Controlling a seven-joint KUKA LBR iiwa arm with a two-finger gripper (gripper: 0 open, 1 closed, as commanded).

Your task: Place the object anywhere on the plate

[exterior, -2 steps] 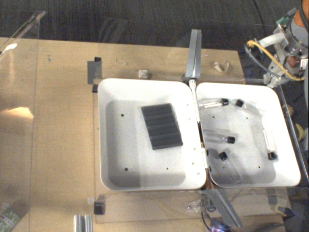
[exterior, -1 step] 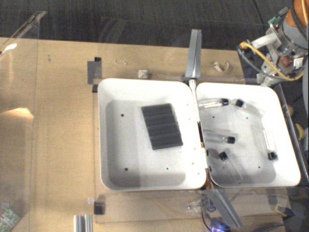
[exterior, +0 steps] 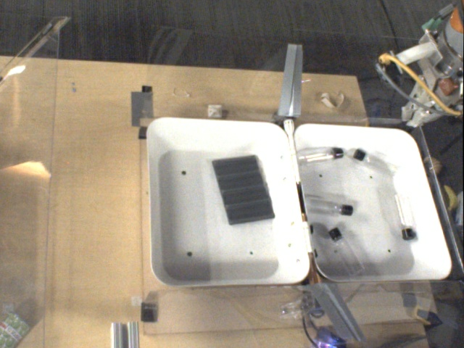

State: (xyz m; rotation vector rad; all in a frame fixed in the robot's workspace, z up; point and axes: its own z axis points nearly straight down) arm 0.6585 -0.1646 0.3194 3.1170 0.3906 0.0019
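Note:
A dark grey ribbed plate [exterior: 243, 189] lies flat in the left bin [exterior: 163, 216], slightly turned, near the bin's middle. In the right bin [exterior: 428, 259] lie several clear tubes with black caps: one at the far left [exterior: 322, 153], one near the middle [exterior: 335, 208], one along the right side [exterior: 402, 212]. Small black-capped pieces sit at the back [exterior: 359, 154] and lower middle [exterior: 334, 233]. My gripper [exterior: 423, 107] hangs at the top right, beyond the right bin's far right corner, well away from the tubes and the plate.
A grey metal post [exterior: 292, 82] stands behind the seam between the bins. Small black blocks [exterior: 146, 93] [exterior: 148, 311] sit on the wooden bench left of the left bin. Yellow cables [exterior: 395, 67] loop around the arm's wrist.

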